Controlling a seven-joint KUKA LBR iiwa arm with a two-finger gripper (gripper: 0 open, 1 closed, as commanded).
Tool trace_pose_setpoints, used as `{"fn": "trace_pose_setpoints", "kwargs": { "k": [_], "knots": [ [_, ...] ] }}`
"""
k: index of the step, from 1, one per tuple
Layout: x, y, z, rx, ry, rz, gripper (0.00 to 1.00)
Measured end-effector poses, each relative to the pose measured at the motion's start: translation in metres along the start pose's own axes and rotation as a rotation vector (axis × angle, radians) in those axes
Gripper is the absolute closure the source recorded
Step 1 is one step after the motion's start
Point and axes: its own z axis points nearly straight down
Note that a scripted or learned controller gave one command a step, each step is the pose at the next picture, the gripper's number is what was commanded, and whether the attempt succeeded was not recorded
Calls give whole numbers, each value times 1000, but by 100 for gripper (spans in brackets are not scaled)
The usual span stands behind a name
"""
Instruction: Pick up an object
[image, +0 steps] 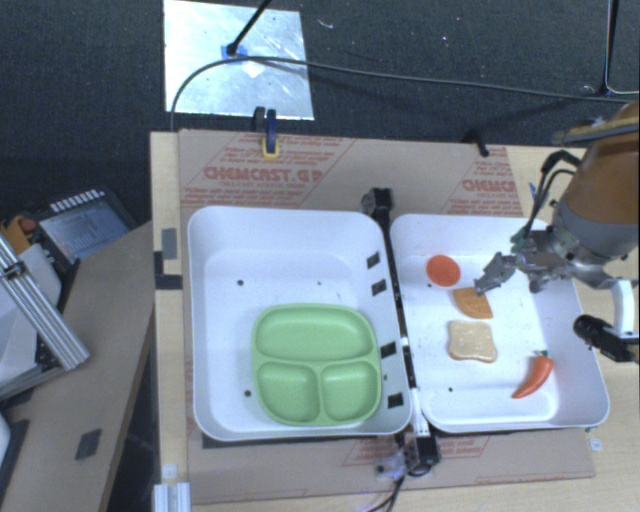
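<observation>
Nothing is picked up yet. The gripper (497, 272) hangs in the right bin (575, 415), its fingers spread wide with nothing between them, just above the wedge (473, 303); closing and lifting are left.

The arm (600, 200) reaches leftward, end effector (510, 268) angled down.

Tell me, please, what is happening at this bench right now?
The grey arm's two-finger gripper hangs over the right white bin, just above a flat orange-tan piece and beside a round orange-red ball. A tan toast-shaped slice and an orange-red pepper-shaped piece lie nearer the front. The left white bin holds a green three-compartment plate. Nothing is lifted.
</observation>
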Motion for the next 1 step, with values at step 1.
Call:
{"fn": "trace_pose_setpoints", "kwargs": {
  "k": [1],
  "knots": [
    [0,3,-7,-12,-2,-3,0]
  ]
}}
